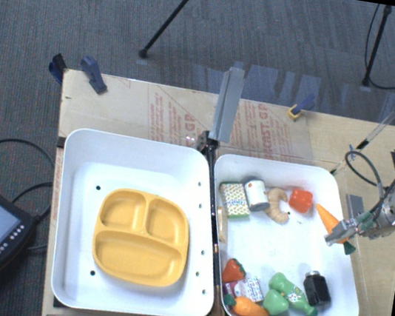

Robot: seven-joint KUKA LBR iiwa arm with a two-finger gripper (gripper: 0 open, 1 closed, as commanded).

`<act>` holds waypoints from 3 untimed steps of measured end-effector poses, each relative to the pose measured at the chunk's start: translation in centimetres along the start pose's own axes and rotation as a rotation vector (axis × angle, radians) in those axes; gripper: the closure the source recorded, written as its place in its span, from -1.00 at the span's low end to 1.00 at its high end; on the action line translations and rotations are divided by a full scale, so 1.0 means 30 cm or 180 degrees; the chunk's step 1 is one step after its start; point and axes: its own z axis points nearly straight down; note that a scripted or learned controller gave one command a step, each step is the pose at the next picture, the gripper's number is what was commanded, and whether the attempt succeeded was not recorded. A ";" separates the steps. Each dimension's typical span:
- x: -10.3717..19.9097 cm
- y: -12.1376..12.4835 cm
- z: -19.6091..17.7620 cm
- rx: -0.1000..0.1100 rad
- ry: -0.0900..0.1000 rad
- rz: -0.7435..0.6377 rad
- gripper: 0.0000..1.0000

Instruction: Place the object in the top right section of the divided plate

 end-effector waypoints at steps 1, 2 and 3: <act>-0.004 -0.028 -0.556 -0.0029 -0.0023 0.0650 1.00; 0.035 -0.146 -0.697 -0.0009 -0.0012 0.0343 1.00; 0.005 -0.028 -0.688 0.0008 0.0000 0.0085 1.00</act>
